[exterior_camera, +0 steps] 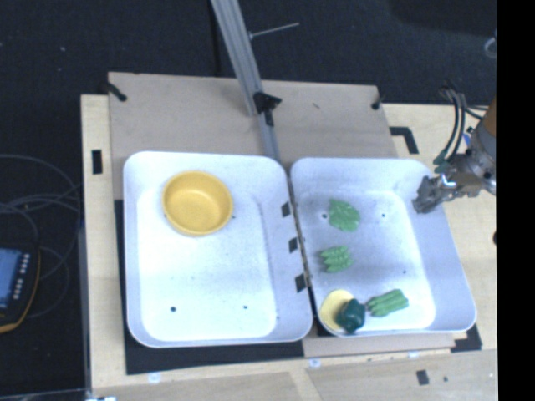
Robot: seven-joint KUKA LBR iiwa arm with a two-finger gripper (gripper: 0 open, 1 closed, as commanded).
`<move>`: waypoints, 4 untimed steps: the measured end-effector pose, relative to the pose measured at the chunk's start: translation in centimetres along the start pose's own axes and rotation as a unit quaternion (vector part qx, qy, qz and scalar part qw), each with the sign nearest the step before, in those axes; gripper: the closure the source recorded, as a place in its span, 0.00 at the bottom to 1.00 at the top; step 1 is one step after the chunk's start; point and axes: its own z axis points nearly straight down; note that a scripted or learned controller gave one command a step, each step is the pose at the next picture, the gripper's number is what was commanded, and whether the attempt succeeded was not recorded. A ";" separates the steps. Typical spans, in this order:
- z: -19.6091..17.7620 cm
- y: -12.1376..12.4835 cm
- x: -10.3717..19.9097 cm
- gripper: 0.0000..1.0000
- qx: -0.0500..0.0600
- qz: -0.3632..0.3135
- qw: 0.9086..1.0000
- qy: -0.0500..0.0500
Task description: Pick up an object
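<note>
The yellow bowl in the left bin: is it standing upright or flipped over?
Upright. The yellow bowl shows its open hollow and rim facing up, with nothing visible inside, and it sits alone toward the far corner of the left bin.

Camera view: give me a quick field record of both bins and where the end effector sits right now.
left bin: yellow bowl in far left corner
right bin: three green toys; small yellow cup with dark green item at near edge
end effector: over right bin's far right rim, nothing seen in it
</note>
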 end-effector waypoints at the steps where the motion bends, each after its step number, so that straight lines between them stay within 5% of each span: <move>1: -0.8 0.0 0.0 1.00 0.002 0.000 1.000 0.001; 4: 0.9 -0.5 15.8 1.00 0.003 -0.001 1.000 0.001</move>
